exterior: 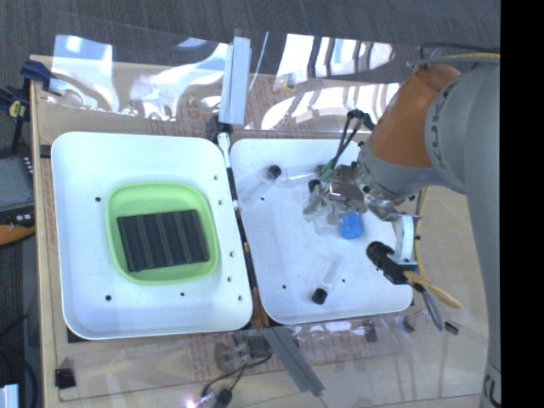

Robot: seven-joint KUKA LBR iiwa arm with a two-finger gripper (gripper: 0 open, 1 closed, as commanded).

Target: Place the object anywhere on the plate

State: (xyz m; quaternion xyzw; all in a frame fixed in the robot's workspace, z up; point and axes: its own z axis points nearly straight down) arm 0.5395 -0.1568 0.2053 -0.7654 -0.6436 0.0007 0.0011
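seemingly small blue object (349, 225) (rounded, beside end effector (327, 201), grip state unclear).

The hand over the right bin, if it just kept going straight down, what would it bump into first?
Probably the small blue object right beneath the hand, with the right bin's white floor under it. Depth is hard to judge from this slanted view.

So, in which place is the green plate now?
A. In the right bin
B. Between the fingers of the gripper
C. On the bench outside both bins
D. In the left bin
D: the green plate lies flat in the middle of the left bin, while the gripper is over the right bin, beside a small blue object.
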